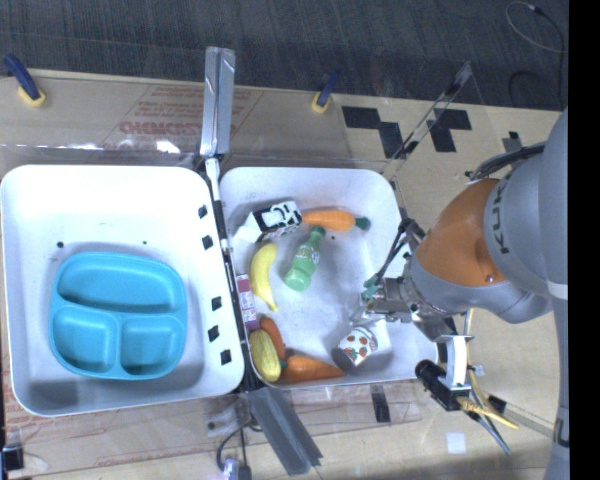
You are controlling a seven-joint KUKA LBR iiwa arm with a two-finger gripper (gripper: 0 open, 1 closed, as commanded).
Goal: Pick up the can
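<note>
We locate the can (358,346), white with red markings, lying tilted near the front right corner of the right bin (385,183), just beside a carrot (310,368). The gripper (380,303) sits directly above and behind the can at the bin's right wall; we cannot tell how it is set. The left bin (20,198) holds a blue divided tray (118,313).

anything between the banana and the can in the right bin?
Bare white bin floor between banana and can in the camera view; green bottle sits above that line.
</note>
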